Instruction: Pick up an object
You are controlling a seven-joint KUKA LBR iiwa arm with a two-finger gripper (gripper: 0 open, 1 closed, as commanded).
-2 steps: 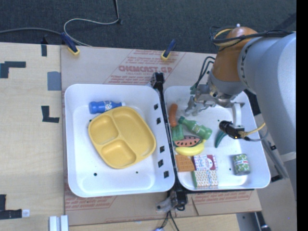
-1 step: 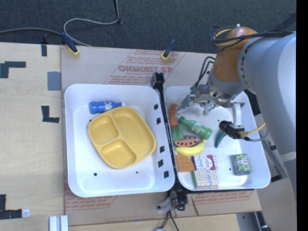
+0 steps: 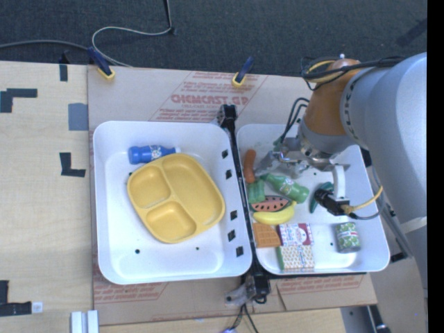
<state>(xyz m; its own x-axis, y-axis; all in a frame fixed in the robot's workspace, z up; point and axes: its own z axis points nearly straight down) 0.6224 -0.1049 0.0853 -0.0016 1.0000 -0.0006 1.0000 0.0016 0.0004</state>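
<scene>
From above the bench point(image 3: 48, 186), I see two white bins sitting side by side on a sheet of cardboard. The left bin point(image 3: 111, 255) holds a yellow divided plate point(image 3: 175, 196) lying flat, with a small blue bottle point(image 3: 149, 153) just behind it, close to the plate's far edge. The right bin point(image 3: 378, 252) is the busy one: an orange carrot-like piece point(image 3: 249, 165) against the dividing wall, a green bottle point(image 3: 286, 186) lying on its side, a watermelon slice point(image 3: 269, 204) with a yellow banana point(image 3: 275, 216) just in front of it, a brown waffle-like square point(image 3: 266, 235), a small printed carton point(image 3: 296, 245) and a little green can point(image 3: 348, 236) off toward the right wall. The grey arm, with its orange band, comes in from the right and hangs low over the back of this bin, and the gripper point(image 3: 281, 157) sits among the clutter just behind the green bottle and beside the carrot piece. Whether it is parted or closed I cannot tell from here; the wrist and cables crowd the spot, and nothing is plainly seen between its tips. To my eye the task is at the reaching-down stage: the gripper is down at the pile, with no object lifted clear. The likeliest target is the green bottle or the carrot piece. The next move calls for a clean close on a single item and a straight lift, since the neighbours lie touching or nearly so and could be dragged or nudged.
</scene>
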